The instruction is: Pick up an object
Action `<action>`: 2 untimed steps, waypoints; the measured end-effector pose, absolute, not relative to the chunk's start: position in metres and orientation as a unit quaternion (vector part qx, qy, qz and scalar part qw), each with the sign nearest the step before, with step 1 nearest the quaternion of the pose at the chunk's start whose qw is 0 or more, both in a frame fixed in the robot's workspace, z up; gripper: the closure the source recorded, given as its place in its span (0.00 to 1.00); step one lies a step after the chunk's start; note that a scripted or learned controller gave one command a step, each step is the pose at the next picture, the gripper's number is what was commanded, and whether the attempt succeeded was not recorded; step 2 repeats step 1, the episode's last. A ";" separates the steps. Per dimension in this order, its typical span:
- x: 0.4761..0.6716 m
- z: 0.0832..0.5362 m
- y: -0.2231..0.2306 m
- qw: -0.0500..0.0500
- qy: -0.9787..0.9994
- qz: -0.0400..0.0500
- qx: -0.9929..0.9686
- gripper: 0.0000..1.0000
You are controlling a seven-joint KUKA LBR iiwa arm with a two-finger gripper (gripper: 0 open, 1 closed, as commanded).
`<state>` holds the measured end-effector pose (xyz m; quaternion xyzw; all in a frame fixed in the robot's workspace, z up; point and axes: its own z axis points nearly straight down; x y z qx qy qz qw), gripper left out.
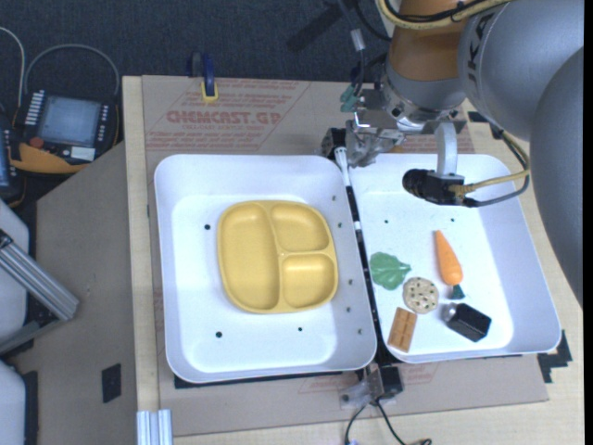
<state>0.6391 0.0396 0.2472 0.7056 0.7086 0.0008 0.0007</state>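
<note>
Left bin (185,276): a yellow tray (276,254) with three compartments, lying flat near the middle, nothing in it.

Right bin (519,248): small objects clustered in the near half. Left to right: green leaf (388,269) just beside the divider; brown block (402,328) near the near rim; round cookie (421,294) between leaf and block, close to both; orange carrot (448,258) lying roughly near-to-far, just right of the cookie; black item (468,321) with a grey end, near the carrot's green tip. None of them stacked, though the spacing is tight.

Gripper (361,146) sits at the far end of the divider between the bins, over the far-left corner of the right bin, well apart from every object. Nothing visibly in it. Whether it is open or closed cannot be told; the metal parts blur together at this angle. A black camera-like module hangs off the wrist, right of it.

Step, as I judge it: pre-grasp, no target reached, pick not yet begun. Next move calls for travelling nearward over the cluster, then descending on one object. The carrot looks the easiest: long, clear on its right side. The cookie is flat and crowded, so probably a poor choice.
</note>
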 end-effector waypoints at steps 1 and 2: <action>0.642 0.225 0.086 -0.002 0.709 -0.001 0.705 1.00; 0.642 0.225 0.086 -0.002 0.709 -0.001 0.705 1.00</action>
